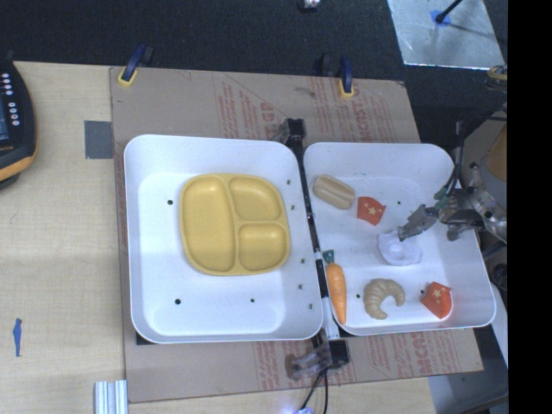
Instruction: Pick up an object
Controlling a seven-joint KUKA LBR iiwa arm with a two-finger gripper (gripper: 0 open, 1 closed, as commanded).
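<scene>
The right bin [414,158] holds several small objects: a tan bread roll [334,191], a red strawberry piece [370,210], a pale translucent object [398,250], a croissant [384,296], a second red strawberry piece [437,299] and an orange carrot [335,291] along the bin's left wall. My gripper [414,226] reaches in from the right, low over the bin. Its tip is just above and to the right of the translucent object. I see nothing held in it.
The left bin [155,309] holds a yellow divided plate [234,223]. The two bins meet at a dark divider [308,222]. A black and orange controller [13,132] lies at the bench's far left. Clamps [345,78] pin the cardboard at the back.
</scene>
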